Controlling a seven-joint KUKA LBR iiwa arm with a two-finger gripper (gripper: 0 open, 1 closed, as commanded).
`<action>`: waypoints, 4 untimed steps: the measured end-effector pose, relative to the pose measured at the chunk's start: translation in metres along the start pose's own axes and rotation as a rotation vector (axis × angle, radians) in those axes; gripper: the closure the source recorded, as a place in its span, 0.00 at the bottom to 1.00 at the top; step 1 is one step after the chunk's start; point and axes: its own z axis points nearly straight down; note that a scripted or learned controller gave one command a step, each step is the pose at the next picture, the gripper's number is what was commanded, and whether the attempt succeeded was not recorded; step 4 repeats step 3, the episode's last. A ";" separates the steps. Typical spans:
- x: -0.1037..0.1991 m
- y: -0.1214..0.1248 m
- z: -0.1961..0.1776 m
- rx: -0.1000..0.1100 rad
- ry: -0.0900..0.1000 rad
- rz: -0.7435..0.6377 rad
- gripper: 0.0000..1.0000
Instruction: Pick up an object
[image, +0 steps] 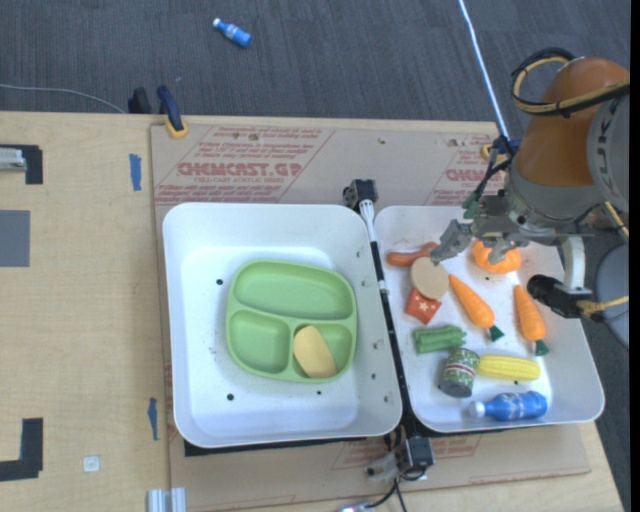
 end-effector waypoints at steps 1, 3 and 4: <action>-0.051 -0.012 0.099 -0.007 -0.003 0.000 0.00; 0.041 -0.006 -0.012 -0.003 -0.001 -0.001 1.00; 0.041 -0.006 -0.012 -0.003 -0.001 -0.001 1.00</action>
